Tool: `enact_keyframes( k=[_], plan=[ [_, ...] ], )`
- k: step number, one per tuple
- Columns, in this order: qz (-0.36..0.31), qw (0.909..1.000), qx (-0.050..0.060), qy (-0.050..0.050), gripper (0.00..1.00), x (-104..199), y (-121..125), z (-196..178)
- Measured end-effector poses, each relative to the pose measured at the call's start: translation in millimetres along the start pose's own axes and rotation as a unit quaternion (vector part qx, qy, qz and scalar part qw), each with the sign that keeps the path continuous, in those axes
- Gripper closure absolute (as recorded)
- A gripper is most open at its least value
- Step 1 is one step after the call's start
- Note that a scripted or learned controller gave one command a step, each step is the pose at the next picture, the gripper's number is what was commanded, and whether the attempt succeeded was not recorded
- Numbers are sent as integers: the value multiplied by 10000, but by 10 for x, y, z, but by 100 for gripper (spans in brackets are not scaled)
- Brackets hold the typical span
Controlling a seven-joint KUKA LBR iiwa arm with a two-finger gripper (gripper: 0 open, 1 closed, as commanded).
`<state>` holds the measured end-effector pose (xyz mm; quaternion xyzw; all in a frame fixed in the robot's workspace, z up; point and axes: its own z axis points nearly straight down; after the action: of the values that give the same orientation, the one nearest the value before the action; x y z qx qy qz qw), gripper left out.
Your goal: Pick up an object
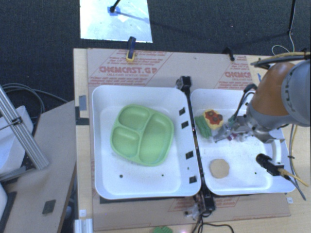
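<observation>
Taking the right bin (243, 184) as our landmark, nearest its front rim we see a flat, round tan disc (219, 168), matte like a biscuit; beyond it, mid-bin, the gripper (224, 132) hangs low, the grey, orange-banded arm (277, 98) bending in from the bin's right; whether its tool is spread or pressed together we cannot tell; just left of it lie a ridged green piece (202, 125) and a yellow piece with red spots (213, 116); left of the bin, the other bin (104, 110) holds a glossy green divided plate (142, 135).
</observation>
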<state>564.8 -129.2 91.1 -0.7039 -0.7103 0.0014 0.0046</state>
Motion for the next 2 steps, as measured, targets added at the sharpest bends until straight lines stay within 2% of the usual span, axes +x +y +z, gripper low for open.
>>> enact_keyframes(
  k=[1,2],
  plan=[
    [-8,10000,-7,-31,0,142,652,51],
    [15,10000,59,-23,0,141,696,31]
  ],
)
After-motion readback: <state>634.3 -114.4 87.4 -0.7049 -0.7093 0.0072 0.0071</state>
